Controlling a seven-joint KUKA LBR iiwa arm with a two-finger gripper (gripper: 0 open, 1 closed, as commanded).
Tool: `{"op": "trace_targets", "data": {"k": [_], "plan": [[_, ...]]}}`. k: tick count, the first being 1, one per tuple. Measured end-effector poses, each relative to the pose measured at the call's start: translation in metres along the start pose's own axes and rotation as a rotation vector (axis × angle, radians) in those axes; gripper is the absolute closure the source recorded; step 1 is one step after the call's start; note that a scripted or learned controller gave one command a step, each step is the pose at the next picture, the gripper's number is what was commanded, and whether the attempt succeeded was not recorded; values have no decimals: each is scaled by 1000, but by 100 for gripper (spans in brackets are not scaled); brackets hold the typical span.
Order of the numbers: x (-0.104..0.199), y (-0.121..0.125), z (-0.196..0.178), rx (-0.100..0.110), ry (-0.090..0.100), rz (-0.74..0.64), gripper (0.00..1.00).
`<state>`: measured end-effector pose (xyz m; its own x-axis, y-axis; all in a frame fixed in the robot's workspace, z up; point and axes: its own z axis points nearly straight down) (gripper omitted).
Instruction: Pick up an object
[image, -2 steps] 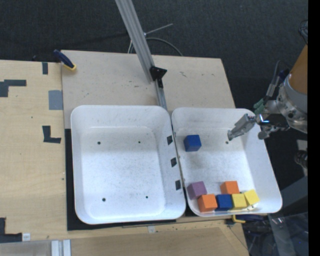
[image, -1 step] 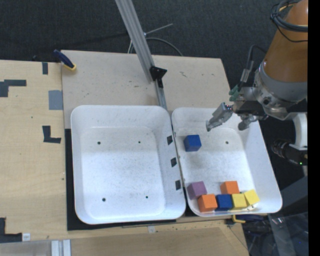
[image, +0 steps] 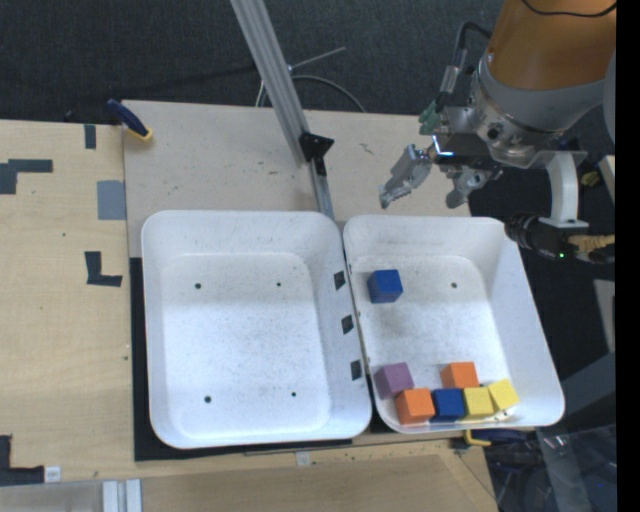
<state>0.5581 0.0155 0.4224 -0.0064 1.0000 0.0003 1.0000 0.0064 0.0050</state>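
Beyond the right bin my claw hangs wide, holding nothing; I judge the lone blue cube easiest.

Two white bins. Seven small blocks — two blue, two orange, two yellow, one purple.

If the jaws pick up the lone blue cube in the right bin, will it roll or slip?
The blue cube has flat faces and square edges, so it probably will not roll and should sit steady when pushed. It looks small and rigid, likely light. It stands apart from the other blocks, so a push should not jam it against them.
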Motion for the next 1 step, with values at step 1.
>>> {"op": "trace_targets", "data": {"k": [1], "plan": [[-17,-14,-104,-4,-1,4,0]]}}
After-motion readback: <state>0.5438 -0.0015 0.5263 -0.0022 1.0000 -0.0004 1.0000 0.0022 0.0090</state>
